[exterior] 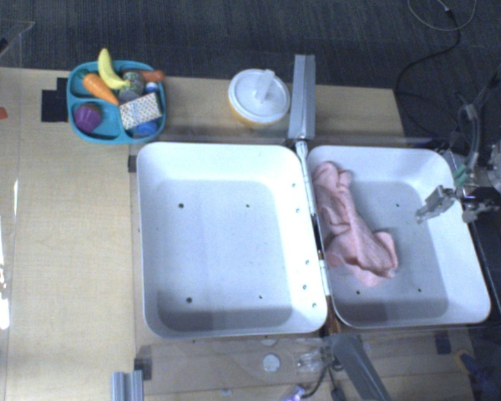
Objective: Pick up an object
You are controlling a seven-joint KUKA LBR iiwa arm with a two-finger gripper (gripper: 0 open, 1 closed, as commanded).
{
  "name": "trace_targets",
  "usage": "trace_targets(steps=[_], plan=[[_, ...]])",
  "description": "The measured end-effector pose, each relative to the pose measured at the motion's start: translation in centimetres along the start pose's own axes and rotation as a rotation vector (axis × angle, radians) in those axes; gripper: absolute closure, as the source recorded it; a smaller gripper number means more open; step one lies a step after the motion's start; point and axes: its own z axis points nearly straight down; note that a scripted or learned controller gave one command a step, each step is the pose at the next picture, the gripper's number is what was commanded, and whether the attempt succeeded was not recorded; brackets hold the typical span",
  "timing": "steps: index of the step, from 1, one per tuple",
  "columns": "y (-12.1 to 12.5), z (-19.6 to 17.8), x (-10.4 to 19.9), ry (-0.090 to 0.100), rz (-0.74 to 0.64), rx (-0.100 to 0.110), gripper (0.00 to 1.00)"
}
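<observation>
1. Against the left wall of the right bin (451,303), a crumpled pink cloth (352,228) lies stretched from the far side toward the middle.
2. Well to its right, the gripper (441,200) hangs over the bin's right rim; its fingers are spread and hold nothing.
3. Beside it, the left bin (154,241) sits alongside.
4. Beyond the bins stand a white lidded cup (259,97) and a blue tray (77,98) of toy food.
</observation>
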Motion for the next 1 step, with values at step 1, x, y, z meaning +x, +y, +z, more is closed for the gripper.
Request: trace_targets(steps=[1], plan=[[0.2,11.34,6.44,0.001,-0.003,0.002,0.0]])
